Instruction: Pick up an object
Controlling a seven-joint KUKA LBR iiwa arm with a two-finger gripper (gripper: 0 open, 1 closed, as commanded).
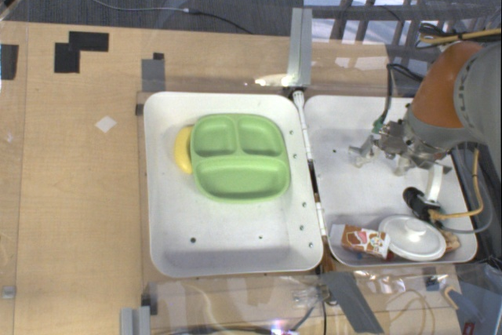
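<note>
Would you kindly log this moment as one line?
pincer: over right bin | green tray, banana: left bin | white bowl: right bin

A green divided plate (238,157) is covering a yellow object (182,151) in a white bin (227,247); a white bowl (413,238) is lying beside a red-brown packet (365,240).

Left white shallow bin (227,247): green three-compartment plastic tray (238,156) in its far half, yellow banana-shaped object (182,151) touching tray's left edge. Right white shallow bin (345,192): white round lidded bowl (413,238) at near edge, red-brown printed packet (365,240) just left of it.
</note>
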